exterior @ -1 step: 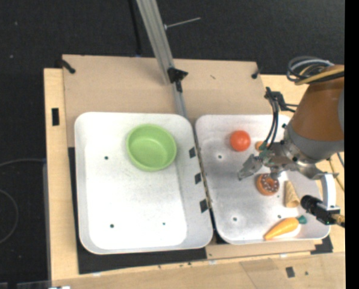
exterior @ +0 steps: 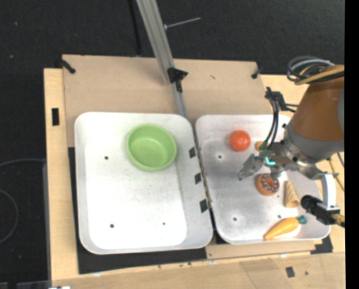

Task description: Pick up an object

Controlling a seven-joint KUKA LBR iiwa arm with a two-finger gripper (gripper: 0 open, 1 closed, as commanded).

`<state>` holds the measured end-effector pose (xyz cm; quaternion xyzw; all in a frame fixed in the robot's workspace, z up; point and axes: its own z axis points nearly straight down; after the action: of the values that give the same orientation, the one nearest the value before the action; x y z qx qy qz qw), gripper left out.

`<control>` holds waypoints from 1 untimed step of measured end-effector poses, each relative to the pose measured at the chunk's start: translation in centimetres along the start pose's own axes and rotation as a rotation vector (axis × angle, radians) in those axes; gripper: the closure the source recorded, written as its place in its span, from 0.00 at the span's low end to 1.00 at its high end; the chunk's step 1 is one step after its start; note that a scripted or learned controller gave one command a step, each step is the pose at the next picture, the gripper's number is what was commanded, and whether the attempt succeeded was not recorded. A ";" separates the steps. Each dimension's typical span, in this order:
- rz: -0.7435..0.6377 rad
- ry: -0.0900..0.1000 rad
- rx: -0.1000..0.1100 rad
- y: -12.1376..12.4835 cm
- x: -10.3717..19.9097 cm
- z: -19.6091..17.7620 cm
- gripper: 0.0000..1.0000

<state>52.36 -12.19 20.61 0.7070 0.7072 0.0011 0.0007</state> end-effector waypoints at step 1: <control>0.002 -0.001 0.004 0.5 -0.2 5.9 0.00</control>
<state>52.84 -12.33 14.67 0.7077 0.7065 -0.0008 -0.0004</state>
